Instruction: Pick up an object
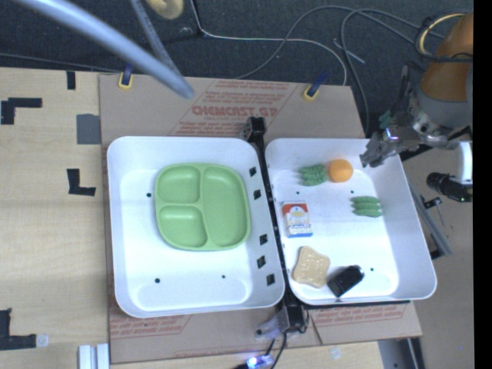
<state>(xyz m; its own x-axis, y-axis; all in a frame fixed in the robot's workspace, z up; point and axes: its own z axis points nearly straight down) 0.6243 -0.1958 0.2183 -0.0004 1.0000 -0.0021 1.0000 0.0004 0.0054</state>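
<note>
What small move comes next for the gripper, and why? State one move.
Probably move the gripper a little left and down toward the orange ball. The gripper sits at the right bin's upper right rim with nothing seen between its fingers, and the ball is the closest object, lying beside the green leafy piece.

Two white bins (123,206), one green divided plate (204,206), two green vegetable pieces (313,175), one orange (340,171), one small carton (296,219), one cracker-like piece (310,267), one black object (345,280) were present.
</note>
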